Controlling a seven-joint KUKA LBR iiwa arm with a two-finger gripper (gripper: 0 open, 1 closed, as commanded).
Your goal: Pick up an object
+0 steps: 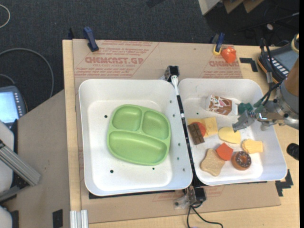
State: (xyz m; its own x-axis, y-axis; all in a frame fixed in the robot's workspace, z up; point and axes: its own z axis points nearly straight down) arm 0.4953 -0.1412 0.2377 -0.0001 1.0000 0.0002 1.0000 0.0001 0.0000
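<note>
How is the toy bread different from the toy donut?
The toy bread is pale tan and plain, while the toy donut is dark brown with bright speckles. The bread has a slice shape with a flat edge, but the donut is round with a hole in the middle. The bread looks a bit bigger than the donut. Both lie flat near the front of the right bin, apart from the claw.

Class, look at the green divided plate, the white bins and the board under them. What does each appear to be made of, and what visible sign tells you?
Green divided plate: probably moulded plastic, matte with a soft sheen; even colour, rounded compartment ridges.
White bins: likely thin formed plastic, smooth and slightly glossy; rounded corners, shallow curved walls.
Board: looks like sheet stock under brown protective paper, flat and matte, with red printed lettering; its core cannot be told.
</note>
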